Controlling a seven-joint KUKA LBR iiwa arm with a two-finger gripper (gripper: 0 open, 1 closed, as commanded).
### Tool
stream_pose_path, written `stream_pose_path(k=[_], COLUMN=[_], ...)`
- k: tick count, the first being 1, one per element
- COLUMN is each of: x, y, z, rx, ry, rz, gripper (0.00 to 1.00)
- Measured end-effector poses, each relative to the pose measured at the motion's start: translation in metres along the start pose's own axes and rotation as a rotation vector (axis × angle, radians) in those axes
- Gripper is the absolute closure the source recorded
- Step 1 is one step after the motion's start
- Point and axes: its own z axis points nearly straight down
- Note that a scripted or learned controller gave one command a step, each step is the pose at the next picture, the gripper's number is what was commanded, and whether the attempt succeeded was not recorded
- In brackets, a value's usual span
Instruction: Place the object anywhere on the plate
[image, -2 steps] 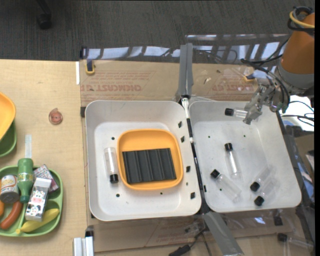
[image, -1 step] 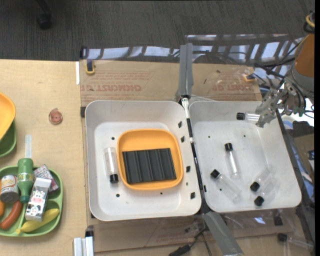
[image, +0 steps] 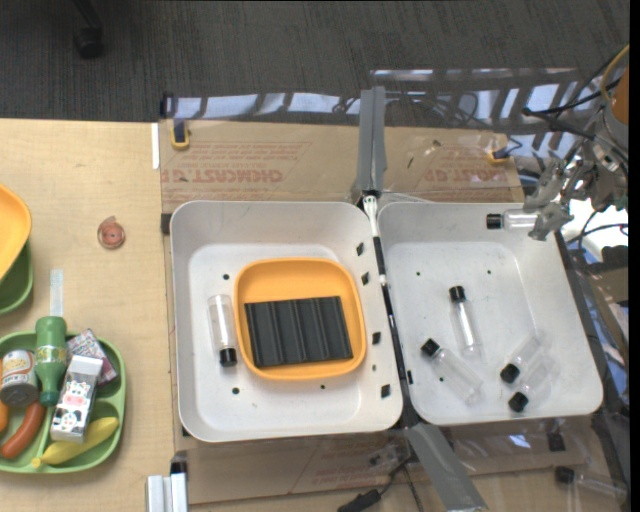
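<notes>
The gripper (image: 545, 212) looks clamped on a clear plastic vial with a black cap (image: 507, 220), above the right bin's far rim. Carry it level over the divider, then lower onto the square yellow plate (image: 298, 278).

Grey metal gripper (image: 548, 205) at the right edge, slim pale fingers (image: 541, 226) below a boxy, bracketed wrist block, thin dark cables looping off behind it, a sliver of orange band just above.
</notes>
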Motion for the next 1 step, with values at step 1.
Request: stream_pose_path(k=[1], x=[-0.005], y=[0.0009], z=[-0.0486], rx=[0.0], ry=[0.0], rz=[-0.082], gripper=[1.0])
